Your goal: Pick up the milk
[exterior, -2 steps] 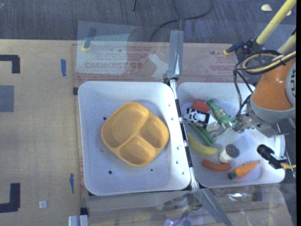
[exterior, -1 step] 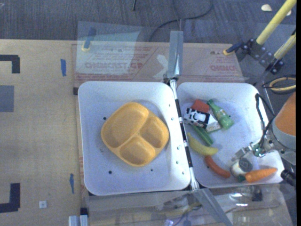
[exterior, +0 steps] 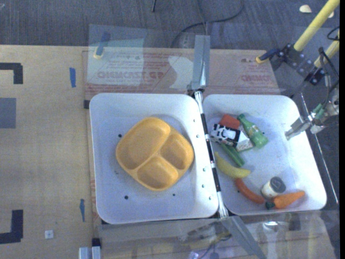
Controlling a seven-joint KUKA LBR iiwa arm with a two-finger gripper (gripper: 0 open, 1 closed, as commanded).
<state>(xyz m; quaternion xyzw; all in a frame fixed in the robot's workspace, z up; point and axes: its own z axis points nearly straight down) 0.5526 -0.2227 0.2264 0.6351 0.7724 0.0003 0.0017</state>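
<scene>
From the camera above the surface, the tool (exterior: 302,125) sits at the right edge of the right bin (exterior: 280,104), low over its rim; whether it is parted or closed cannot be told at this size. It carries nothing visible. The milk (exterior: 226,134), a small black-and-white carton, lies on its side well to the tool's left, near the bin's inner wall. A green bottle (exterior: 253,131) lies just beside the carton on the side nearer the tool, a red item (exterior: 230,121) touches it beyond, and a cucumber (exterior: 232,154) and a banana (exterior: 233,169) lie in front. The left bin (exterior: 102,112) holds a yellow divided tray (exterior: 154,153). The carton is probably light and fairly stiff, with smooth, slightly slippery faces; gripping across its narrow flat sides looks best.
</scene>
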